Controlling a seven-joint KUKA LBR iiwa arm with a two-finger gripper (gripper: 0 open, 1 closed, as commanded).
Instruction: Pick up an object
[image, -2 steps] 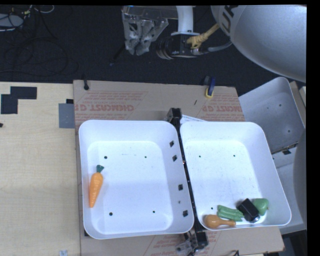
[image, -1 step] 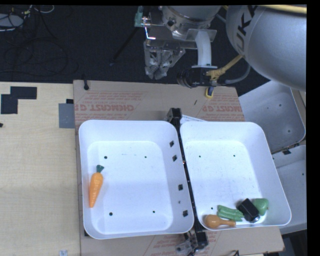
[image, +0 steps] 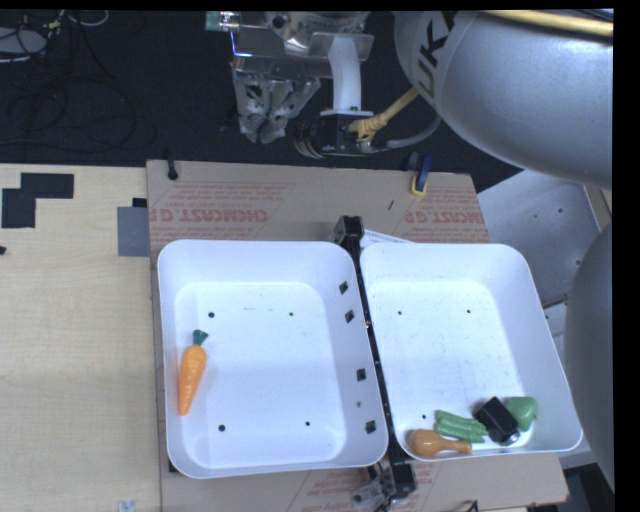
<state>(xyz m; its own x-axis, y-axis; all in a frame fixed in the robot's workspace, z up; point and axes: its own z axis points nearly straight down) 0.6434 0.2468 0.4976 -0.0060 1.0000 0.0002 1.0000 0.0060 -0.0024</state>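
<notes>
Camera view: the carrot (image: 191, 372) lies flat in the left bin (image: 163, 300), close to that bin's left wall and toward its near half. Its long axis runs almost straight from the far side to the near side. The small green top points to the far side and leans a little right, and the tapered orange tip points to the near edge. It looks like smooth moulded plastic, a slim cone with a dark green cap.

Both bins are shallow trays of glossy white plastic with rounded corners. They touch along a dark central seam and rest on a brown printed cardboard sheet (image: 300, 205) over the pale wooden bench (image: 70, 330).

In the near right corner of the right bin (image: 545, 300) four small things are bunched together. They are an orange pear-shaped piece (image: 437, 443), a ridged green pod (image: 460, 427), a black block (image: 497, 420) and a rounded green piece (image: 522, 408).

The gripper (image: 268, 118) hangs beyond the far edge of the bins, above the dark background, metallic and grey. Whether the claw is spread or pressed together cannot be told. The carrot lies well apart from it, toward the near side and a little left, and nothing touches it.
</notes>
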